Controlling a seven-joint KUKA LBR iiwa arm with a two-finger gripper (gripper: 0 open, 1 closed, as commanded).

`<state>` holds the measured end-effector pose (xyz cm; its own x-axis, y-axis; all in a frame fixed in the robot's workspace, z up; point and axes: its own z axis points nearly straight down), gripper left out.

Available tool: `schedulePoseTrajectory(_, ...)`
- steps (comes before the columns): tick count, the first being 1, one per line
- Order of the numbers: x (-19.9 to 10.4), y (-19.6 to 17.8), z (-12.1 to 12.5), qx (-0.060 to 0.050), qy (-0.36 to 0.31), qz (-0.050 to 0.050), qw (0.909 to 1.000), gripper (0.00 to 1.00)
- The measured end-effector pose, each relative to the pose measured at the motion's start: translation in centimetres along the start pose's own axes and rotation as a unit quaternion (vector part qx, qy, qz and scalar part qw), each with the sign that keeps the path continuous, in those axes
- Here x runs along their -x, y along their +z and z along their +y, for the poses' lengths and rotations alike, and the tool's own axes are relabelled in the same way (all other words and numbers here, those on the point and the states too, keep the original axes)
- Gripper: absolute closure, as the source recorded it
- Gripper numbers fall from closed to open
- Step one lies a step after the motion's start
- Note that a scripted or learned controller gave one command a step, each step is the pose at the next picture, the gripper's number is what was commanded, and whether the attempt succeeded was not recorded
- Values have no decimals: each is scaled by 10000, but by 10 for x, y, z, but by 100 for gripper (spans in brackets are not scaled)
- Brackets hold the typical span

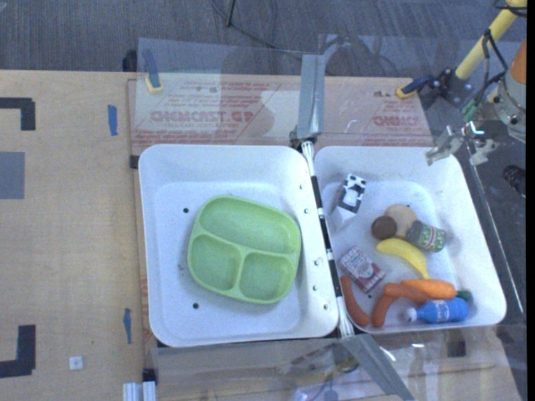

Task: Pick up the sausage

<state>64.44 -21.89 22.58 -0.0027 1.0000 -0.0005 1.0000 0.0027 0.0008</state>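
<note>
The reddish-brown sausage (354,302) lies at the right bin's (482,249) lower left. The gripper (456,140), its grip state unclear, hovers at upper right; approach is pending, requiring descent toward the sausage.

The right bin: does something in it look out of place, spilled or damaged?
Nothing looks spilled or broken. The right bin holds a loose jumble of toys. The sausage lies along the wall at the near left corner, next to a carrot and a blue bottle. The green tray sits tilted in the left bin.
</note>
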Motion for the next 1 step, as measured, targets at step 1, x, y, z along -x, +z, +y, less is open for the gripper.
schedulePoseTrajectory(1, -42, 73, -76, 2, -749, 0, 9972, 0)
